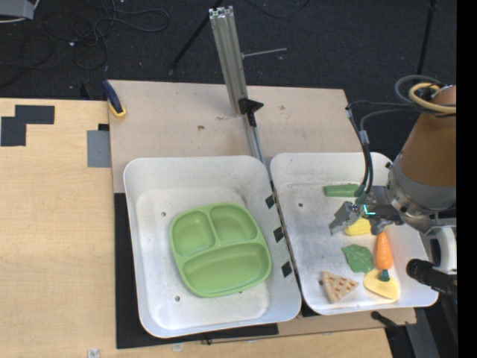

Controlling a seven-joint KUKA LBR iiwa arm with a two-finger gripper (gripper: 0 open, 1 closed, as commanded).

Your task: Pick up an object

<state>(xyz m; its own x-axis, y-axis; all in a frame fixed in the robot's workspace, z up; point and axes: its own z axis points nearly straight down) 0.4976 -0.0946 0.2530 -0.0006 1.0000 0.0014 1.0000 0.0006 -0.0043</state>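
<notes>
My gripper (347,218) hangs low over the right bin (313,181), near its middle. A yellow piece (358,229) lies right beside and partly under it; I cannot tell whether they touch. A green stick-shaped piece (340,190) lies just behind the gripper. In front of it are a green leaf-like piece (358,257), an orange carrot (383,251), a yellow wedge (381,285) and a pizza slice (337,286).
The left bin (149,200) holds a green divided plate (220,250). A metal post (229,58) rises behind the bins. The arm's grey and orange body (428,155) covers the right bin's far right side.
</notes>
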